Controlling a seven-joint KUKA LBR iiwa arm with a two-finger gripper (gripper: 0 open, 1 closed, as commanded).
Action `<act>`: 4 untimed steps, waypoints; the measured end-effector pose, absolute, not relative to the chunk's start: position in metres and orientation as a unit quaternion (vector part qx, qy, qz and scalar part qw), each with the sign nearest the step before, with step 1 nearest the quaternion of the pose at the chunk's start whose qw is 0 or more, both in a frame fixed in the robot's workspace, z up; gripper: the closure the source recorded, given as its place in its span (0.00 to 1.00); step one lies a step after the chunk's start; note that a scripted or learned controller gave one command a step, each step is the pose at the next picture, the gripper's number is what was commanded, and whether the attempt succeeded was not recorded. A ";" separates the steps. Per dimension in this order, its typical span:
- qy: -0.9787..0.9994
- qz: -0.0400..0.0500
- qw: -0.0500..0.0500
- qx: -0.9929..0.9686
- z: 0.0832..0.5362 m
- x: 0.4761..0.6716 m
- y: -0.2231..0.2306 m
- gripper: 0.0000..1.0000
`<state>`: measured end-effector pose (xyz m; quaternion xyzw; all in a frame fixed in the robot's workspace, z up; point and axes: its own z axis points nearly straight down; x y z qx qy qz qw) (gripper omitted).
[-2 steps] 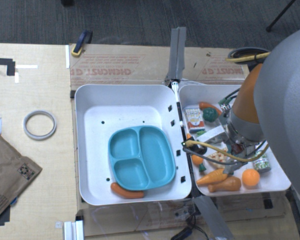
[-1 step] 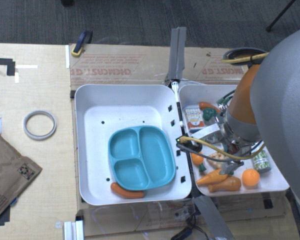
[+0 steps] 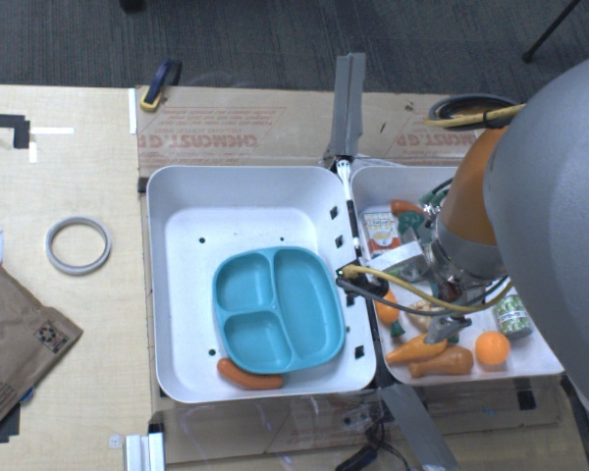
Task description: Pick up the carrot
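The carrot (image 3: 440, 363) is an orange tapered piece lying along the front wall of the right bin (image 3: 540, 365). A second orange tapered piece (image 3: 409, 351) lies against it, pointing left. My gripper (image 3: 439, 328) hangs low in the right bin, just above and behind these pieces, under the orange-banded wrist (image 3: 468, 199). The wrist and yellow cables (image 3: 402, 295) hide much of the gripper. I see nothing plainly held.
An orange ball (image 3: 492, 349) sits right of the carrot, with a green can (image 3: 511, 314) behind it. A packet (image 3: 381, 230) and other small items crowd the right bin's back. The left bin (image 3: 177, 263) holds a blue divided tray (image 3: 277, 308) and a sausage (image 3: 249, 376).
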<state>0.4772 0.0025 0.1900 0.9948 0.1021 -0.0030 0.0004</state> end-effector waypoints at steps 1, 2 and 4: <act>0.235 -0.003 -0.001 0.972 0.190 0.477 -0.016 0.00; 0.349 -0.003 -0.001 0.937 0.190 0.477 -0.009 0.00; 0.273 -0.003 -0.001 0.962 0.190 0.476 -0.036 0.00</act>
